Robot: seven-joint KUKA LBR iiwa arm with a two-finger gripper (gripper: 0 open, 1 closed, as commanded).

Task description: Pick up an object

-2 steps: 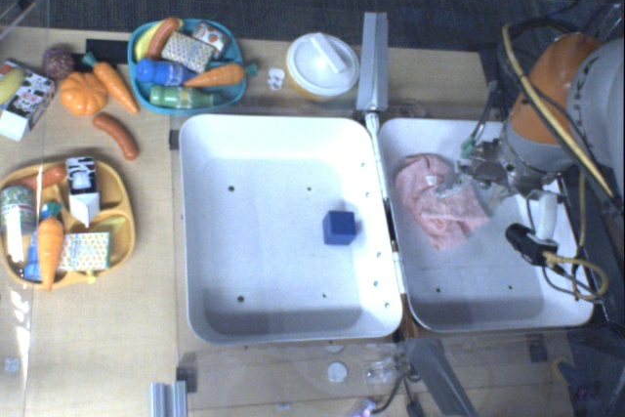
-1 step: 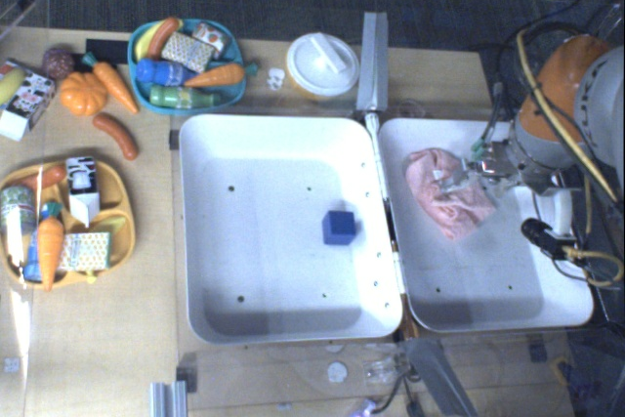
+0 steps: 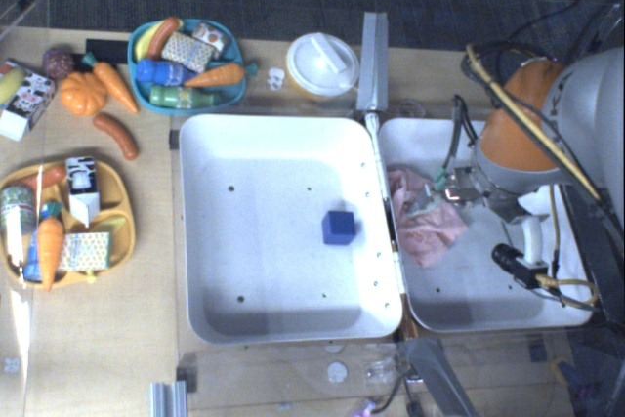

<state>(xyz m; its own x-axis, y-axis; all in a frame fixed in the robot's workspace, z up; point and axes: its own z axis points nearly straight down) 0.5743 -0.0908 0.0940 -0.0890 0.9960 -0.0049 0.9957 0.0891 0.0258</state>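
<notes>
A small blue cube (image 3: 339, 227) lies in the left white bin (image 3: 244, 298), right of its middle. A crumpled pink cloth (image 3: 427, 220) sits in the right white bin (image 3: 488, 308) against its left wall. My gripper (image 3: 441, 189) reaches in from the right and is low over the upper part of the pink cloth, touching or nearly touching it. The grey wrist and orange band (image 3: 522, 137) rise behind it.
A yellow tray (image 3: 122, 210) and a blue bowl (image 3: 234, 93) of toy food stand at the left of the bench, with loose toy carrots and a sausage. A white lidded bowl (image 3: 322, 63) sits behind the bins. Cables hang beside the arm at the right.
</notes>
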